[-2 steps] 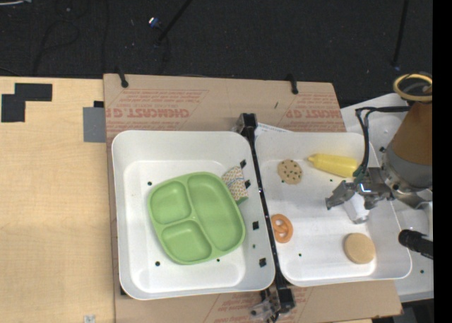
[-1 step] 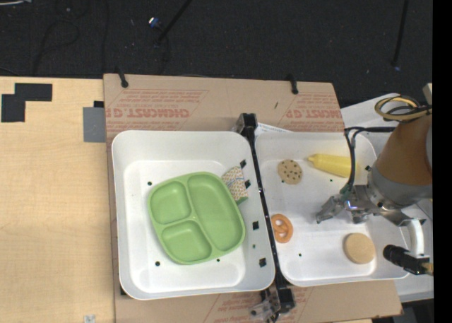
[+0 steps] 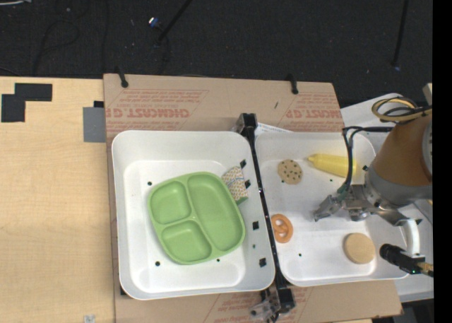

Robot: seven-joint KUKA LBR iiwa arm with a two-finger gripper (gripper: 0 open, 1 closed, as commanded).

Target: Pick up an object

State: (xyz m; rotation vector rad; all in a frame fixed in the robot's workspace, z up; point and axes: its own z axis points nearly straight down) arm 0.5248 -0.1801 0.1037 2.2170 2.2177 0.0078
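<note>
The right bin [image 3: 311, 272] holds a chocolate-chip cookie [image 3: 289, 170] near its back left. A yellow banana-shaped piece [image 3: 329, 165] lies at the back, and an orange pretzel [image 3: 281, 228] is by the left wall. A round tan biscuit [image 3: 359, 248] rests at the front right. My gripper [image 3: 342, 208] hangs low over the middle of this bin, between the yellow piece and the tan biscuit, with nothing seen in it. The grey arm with its orange band [image 3: 401, 153] comes in from the right and hides part of the bin's right side.
The left bin [image 3: 134, 272] carries a green divided plate [image 3: 195, 217] and a small patterned object [image 3: 235, 182] against the divider. A black clip rail [image 3: 260, 201] separates the bins. Cables [image 3: 393, 107] lie at the right, behind the arm.
</note>
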